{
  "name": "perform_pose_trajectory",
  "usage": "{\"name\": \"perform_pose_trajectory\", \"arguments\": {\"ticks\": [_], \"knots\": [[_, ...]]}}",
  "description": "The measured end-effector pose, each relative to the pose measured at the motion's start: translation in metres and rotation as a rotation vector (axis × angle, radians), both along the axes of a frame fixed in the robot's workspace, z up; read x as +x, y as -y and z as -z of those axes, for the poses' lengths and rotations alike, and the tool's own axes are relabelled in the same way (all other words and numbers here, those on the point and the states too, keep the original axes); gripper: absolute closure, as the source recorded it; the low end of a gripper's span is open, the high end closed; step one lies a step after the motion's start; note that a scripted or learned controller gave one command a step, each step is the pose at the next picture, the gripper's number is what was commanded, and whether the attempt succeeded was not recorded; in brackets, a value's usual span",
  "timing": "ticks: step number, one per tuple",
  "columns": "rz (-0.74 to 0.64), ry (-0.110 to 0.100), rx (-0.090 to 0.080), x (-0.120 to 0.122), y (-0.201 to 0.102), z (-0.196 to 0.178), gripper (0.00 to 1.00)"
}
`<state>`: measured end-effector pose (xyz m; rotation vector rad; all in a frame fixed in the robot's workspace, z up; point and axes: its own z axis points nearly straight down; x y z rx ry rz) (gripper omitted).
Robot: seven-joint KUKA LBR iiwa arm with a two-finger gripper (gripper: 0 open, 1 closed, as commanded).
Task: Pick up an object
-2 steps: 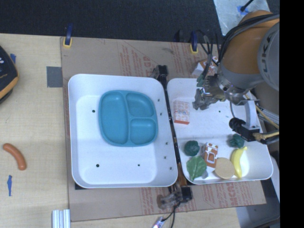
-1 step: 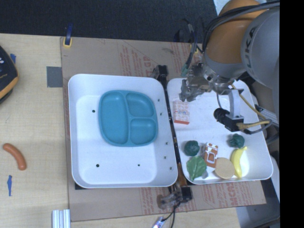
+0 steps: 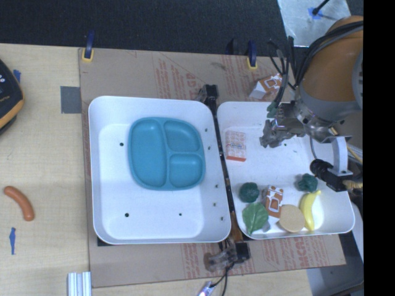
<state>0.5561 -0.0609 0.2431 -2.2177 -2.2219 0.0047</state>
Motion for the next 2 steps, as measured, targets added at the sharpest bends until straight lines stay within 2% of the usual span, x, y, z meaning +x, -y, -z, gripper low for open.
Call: {"name": "perform_pose_trajectory", "arguments": {"ticks": [1,2], "knots": [[-0.003,0.000,0.000,0.045,-0.031,0.025,1.00],[0.000,-0.001,0.000,0.017,0.022,0.026,1.00]]}}
